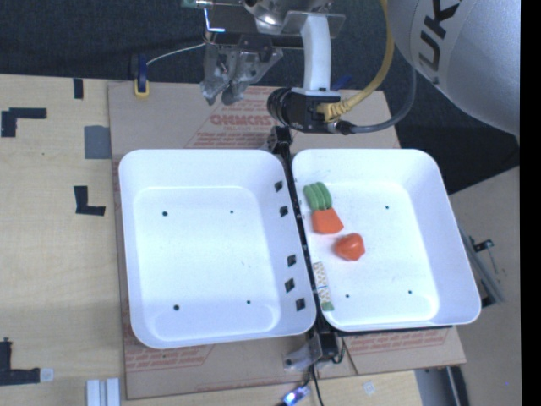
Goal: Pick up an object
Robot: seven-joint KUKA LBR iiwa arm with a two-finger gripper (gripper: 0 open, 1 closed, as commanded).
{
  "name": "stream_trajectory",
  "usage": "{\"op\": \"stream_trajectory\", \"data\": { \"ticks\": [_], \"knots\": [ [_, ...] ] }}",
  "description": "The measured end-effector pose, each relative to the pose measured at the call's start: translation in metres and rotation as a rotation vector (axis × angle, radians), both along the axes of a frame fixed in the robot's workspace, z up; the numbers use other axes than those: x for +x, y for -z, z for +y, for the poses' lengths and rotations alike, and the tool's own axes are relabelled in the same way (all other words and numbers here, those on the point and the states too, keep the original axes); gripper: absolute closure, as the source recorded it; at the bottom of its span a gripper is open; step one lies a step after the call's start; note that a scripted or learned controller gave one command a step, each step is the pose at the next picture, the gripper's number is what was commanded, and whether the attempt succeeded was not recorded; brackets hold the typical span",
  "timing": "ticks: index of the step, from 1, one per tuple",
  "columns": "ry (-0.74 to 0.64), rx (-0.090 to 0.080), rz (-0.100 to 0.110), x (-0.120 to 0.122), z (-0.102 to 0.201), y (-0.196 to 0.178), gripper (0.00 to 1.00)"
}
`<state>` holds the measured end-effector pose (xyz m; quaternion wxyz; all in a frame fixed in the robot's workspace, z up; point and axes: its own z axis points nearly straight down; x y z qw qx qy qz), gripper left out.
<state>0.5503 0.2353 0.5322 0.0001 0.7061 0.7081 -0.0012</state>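
Two small toys lie in the right bin [423, 176], near its left wall. One is an orange carrot with a green top [322, 207]. Just to its lower right sits a red-orange lump [349, 247]. My gripper [226, 89] hangs high above the bench, beyond the far edge of the left bin [135, 227], well away from both toys. Nothing shows between its fingers.
The two white bins sit side by side on a brown cardboard sheet [245, 125], joined by black clips along their shared wall. A yellow and black cable [372, 100] loops down from the arm above the right bin's far edge. A small label [321, 279] lies by the right bin's left wall.
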Motion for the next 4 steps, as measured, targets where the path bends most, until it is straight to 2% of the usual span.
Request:
{"op": "stream_trajectory", "data": {
  "ticks": [1,2,3,4],
  "knots": [
    [0.004,-0.001,0.000,0.062,-0.003,0.001,1.00],
    [0.003,-0.007,0.019,0.076,-0.007,0.262,1.00],
    [0.000,0.005,-0.009,0.092,-0.001,0.139,1.00],
    [0.018,-0.005,0.004,0.052,-0.177,0.158,1.00]
  ]
}}
